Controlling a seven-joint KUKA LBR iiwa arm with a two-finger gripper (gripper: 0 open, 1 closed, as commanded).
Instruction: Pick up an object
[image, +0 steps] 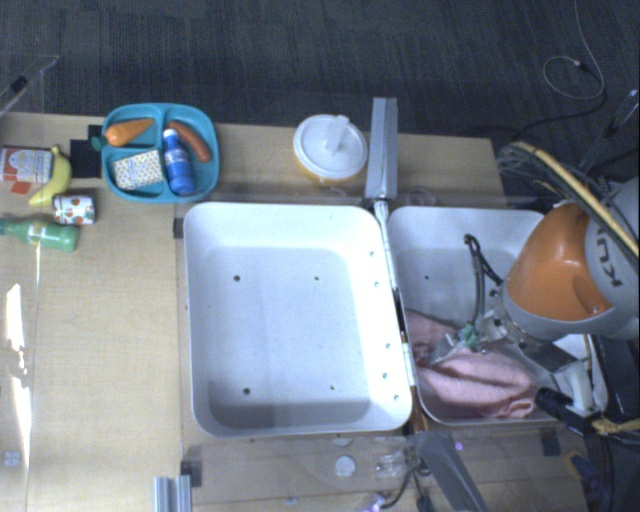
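Currently, from my remote station, the camera view shows one pink cloth (478, 380) lying crumpled in the right bin (440, 260), against its near wall. Its long axis runs roughly left to right across the view, with a slight tilt: the left end sits a little higher in the picture, the right end lower, near the bin's near right corner. No clear front or pointing end can be made out on it; it is a soft bundle with folds.

The gripper (470, 338) is down over the upper left part of the cloth, below the arm's orange band (558, 265). Dark cabling and metal parts crowd that spot, and I cannot tell how the grasping parts stand or whether any cloth lies between them.

Containers, counted: two white bins side by side on the desk (90, 380). I see one item in the right bin, the cloth. The left bin (290, 310) shows its bare white floor with a few small dark dots.

Beyond the bins, at the far side of the desk, I count one blue divided tray (206, 150) holding an orange carrot-like piece, a sausage-like piece, a blue bottle and a patterned square. One white lidded tub (331, 147) stands just behind the left bin. At the far left edge lie one yellow banana (54, 177), one small can (74, 209), one green bottle (42, 234) and one red-and-white carton (24, 166).
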